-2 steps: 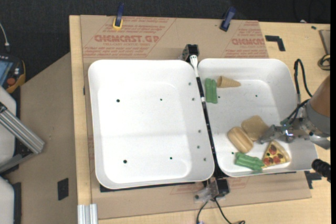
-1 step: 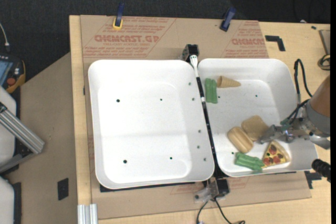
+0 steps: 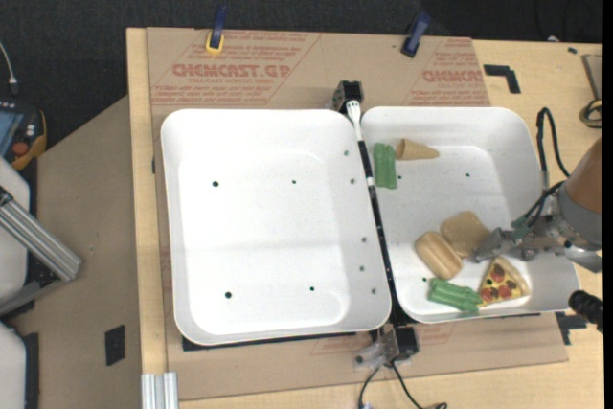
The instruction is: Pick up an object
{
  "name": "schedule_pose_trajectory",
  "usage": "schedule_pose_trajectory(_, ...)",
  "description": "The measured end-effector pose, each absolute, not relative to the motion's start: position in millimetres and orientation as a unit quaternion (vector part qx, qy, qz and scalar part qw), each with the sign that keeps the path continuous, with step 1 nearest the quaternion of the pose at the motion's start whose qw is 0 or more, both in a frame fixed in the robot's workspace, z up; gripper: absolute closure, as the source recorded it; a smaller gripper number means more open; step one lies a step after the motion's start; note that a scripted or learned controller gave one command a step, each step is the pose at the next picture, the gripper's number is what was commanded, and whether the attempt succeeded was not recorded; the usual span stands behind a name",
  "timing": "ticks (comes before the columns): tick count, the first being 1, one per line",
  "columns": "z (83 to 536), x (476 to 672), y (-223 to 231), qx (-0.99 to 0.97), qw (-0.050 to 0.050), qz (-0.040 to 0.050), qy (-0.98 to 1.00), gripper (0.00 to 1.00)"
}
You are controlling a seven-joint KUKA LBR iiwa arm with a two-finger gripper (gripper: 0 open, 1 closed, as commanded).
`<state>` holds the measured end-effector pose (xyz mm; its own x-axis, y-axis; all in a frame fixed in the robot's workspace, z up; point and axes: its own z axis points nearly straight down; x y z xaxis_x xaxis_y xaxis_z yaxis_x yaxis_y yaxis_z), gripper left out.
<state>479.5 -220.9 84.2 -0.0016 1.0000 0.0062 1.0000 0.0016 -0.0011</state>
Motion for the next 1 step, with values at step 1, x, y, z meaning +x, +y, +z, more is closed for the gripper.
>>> schedule_pose_trajectory(1,84.2,479.5,-220.9,-0.707,0.003,-0.0018,-0.708,0.00)
